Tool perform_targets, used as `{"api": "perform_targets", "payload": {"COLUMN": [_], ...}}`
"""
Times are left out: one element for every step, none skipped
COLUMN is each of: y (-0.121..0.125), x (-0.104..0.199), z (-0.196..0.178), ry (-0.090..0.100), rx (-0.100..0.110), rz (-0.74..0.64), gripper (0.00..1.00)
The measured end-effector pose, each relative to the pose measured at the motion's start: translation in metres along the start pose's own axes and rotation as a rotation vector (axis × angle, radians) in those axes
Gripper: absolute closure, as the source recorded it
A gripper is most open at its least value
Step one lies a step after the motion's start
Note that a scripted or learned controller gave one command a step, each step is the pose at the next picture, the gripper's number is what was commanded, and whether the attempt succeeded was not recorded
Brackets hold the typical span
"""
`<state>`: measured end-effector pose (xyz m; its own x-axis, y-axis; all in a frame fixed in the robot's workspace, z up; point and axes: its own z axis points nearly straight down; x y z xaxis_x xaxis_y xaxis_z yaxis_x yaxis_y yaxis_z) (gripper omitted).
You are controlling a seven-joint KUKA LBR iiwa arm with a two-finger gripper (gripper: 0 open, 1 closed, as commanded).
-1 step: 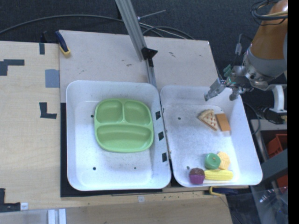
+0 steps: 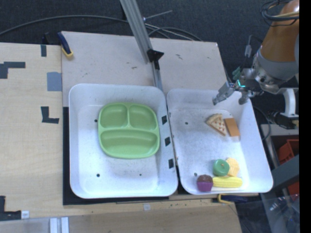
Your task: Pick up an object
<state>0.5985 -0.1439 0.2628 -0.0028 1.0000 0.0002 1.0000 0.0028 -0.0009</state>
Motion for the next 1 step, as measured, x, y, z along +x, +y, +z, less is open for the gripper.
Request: {"api": "perform_targets", "payload": {"y": [0.0013], "x": [0.0082], "z": [0.0473], "ry": [0.000], "rx": [0.005], "rz": [0.001], "gripper": [0.00]}}
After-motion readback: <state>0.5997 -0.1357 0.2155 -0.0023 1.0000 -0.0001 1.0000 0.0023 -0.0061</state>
